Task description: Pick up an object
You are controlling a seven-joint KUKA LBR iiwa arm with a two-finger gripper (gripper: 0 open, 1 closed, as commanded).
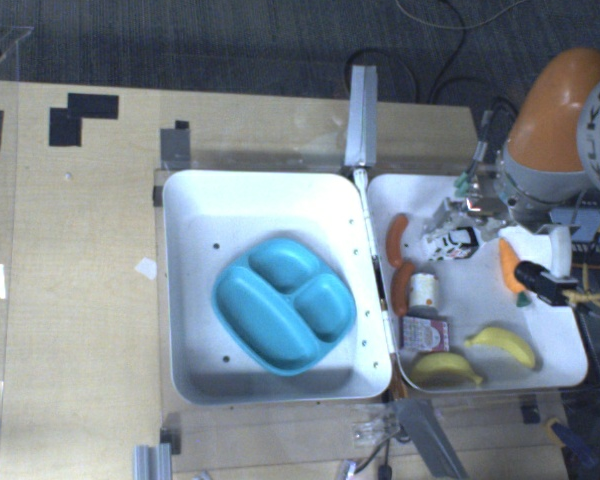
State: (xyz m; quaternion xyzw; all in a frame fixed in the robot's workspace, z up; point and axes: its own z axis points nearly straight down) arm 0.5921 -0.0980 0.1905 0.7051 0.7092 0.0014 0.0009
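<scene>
My gripper (456, 236) hangs over the upper middle of the right bin (576, 368), on the grey arm that comes in from the right. Just left of it lies a red-orange sausage (395, 236), with a second sausage (403, 283) below that. A small white can (423, 290) stands beside the second sausage. An orange carrot (508, 264) lies to the gripper's right, partly hidden by the wrist. Along the bin's front lie a small printed box (425, 331) and two yellow bananas (445, 368) (502, 345). I see nothing held in the gripper.
The left bin (185, 268) holds a blue three-compartment plate (283, 303). A metal post (362, 118) stands at the back between the bins. The divider wall between the bins runs close to the sausages.
</scene>
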